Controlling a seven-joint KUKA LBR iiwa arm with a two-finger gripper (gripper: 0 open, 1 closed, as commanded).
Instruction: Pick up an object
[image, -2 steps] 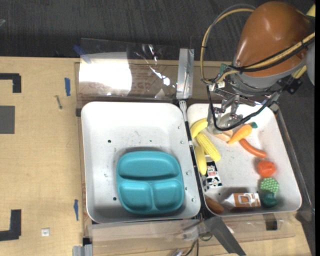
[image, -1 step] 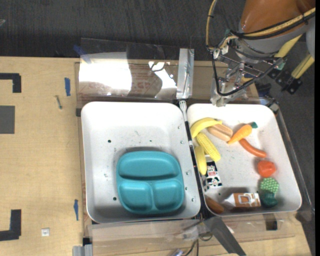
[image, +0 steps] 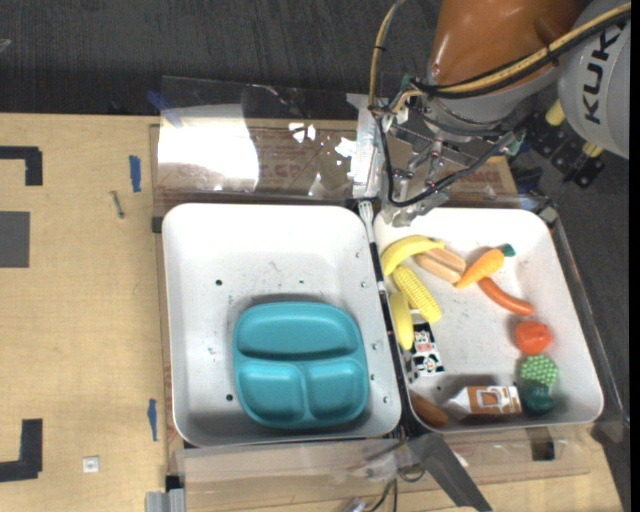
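My gripper (image: 413, 195) hangs above the back left corner of the right bin (image: 572, 300), its fingers spread and nothing between them. Just in front of it in the bin lie a yellow banana (image: 403, 252), a corn cob (image: 416, 291) and a tan bun (image: 441, 264). To the right of these are an orange carrot (image: 480, 266), a red sausage-like piece (image: 501, 298), a red tomato (image: 533, 335) and a green knobbly toy (image: 540, 372). Along the front lie a brown bottle (image: 488, 400) and a black-and-white carton (image: 425, 352).
The left bin (image: 200, 250) holds a teal divided plate (image: 300, 365) toward its front. A clear plastic sheet (image: 260, 150) lies behind the bins. The wall between the bins (image: 378, 290) runs directly below the gripper. Cables hang around the wrist.
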